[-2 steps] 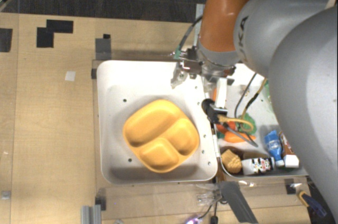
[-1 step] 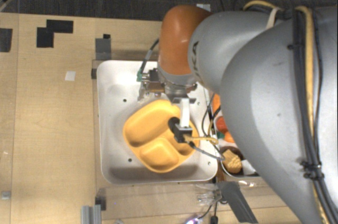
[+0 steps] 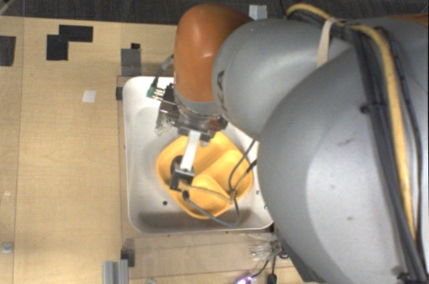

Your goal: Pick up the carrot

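Observation:
My gripper [image 3: 190, 123] hangs below the orange wrist band, over the middle of the left white bin [image 3: 137, 142]. Right beneath it lies a large yellow bowl-like thing [image 3: 218, 165], filling the centre of the bin. The gripper looks close above the yellow thing's upper left rim. The wrist and the arm's grey bulk hide whatever is between or under the gripper. I cannot pick out anything orange and carrot-shaped among what lies in the bin.
The grey arm [image 3: 322, 142] covers the whole right half of the scene, including the right side of the bench. Bare bin floor [image 3: 144, 202] runs along the left and front of the yellow thing. Wooden bench top [image 3: 60, 162] lies to the left.

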Available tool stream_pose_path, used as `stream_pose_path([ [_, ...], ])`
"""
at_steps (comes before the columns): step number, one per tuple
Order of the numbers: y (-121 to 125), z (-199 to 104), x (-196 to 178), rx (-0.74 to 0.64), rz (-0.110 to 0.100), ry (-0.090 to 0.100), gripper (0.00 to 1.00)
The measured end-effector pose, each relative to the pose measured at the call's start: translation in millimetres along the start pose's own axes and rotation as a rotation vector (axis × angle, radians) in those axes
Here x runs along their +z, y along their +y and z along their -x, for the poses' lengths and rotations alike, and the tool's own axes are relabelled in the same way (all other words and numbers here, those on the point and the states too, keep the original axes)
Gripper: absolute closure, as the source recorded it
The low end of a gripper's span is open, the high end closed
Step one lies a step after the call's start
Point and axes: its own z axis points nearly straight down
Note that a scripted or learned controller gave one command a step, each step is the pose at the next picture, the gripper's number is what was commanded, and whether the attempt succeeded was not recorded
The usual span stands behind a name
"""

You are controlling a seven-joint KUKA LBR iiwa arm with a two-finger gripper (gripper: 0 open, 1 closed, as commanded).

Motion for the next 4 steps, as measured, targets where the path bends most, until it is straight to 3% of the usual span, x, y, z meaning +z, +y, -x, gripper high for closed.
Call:
stream_pose_path([
  [1, -56.0, 17.9, 78.4, 0.099, 0.009, 0.010, 0.00],
  [2, -21.4, 6.9, 100.5, 0.545, 0.005, 0.011, 0.00],
  [3, 50.6, 20.3, 100.5, 0.504, -0.004, 0.020, 0.00],
  [4, -37.9, 18.7, 99.7, 0.494, 0.016, 0.021, 0.00],
])
